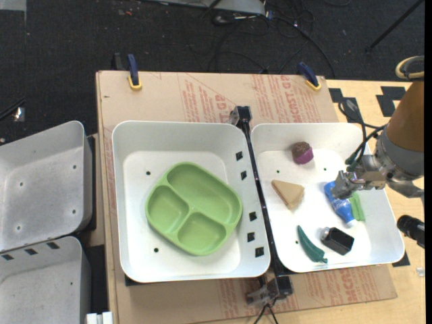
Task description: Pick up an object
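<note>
The blue thing lies in the right bin, close to that bin's right wall and about halfway along it. It looks like a small blue toy or tube, and a thin green strip lies just beside it, nearer the wall. The gripper hangs right over the top end of the blue thing. It seems to be going for that one. I cannot tell if the jaws are apart or together, because the gripper is small and partly mixed up with the blue thing under it. I cannot see anything lifted off the bin floor.

Other things share this bin. A tan wedge sits near the middle. A purple lump sits toward the far edge. A dark green curved piece and a black block lie near the front edge.

The left bin holds a green plate with three parts.

I think the arm is at the reaching step, just before the grab. Next it needs to close on the blue thing alone, not the green strip, then lift straight up.
</note>
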You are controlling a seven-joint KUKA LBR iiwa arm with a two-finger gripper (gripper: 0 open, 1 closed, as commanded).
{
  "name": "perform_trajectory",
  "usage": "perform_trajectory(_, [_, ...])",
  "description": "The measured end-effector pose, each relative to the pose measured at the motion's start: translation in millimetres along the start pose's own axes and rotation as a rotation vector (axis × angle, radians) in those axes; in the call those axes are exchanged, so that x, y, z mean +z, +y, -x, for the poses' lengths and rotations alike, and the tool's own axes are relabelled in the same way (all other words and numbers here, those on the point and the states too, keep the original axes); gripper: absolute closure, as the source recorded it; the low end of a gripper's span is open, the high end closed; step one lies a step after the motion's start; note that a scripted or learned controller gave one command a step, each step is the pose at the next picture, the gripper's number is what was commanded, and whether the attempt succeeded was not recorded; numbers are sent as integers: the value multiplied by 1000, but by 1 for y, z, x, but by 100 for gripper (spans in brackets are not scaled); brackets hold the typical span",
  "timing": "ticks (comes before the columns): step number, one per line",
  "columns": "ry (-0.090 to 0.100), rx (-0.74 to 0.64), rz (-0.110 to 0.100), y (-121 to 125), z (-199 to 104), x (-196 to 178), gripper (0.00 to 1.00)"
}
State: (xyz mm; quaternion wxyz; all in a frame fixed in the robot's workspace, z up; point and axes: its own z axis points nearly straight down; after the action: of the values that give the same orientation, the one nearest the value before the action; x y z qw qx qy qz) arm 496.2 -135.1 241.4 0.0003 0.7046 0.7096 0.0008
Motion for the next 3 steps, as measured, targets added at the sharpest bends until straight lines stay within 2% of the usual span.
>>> perform_trajectory(3, [1,0,-3,23,-164,29,100])
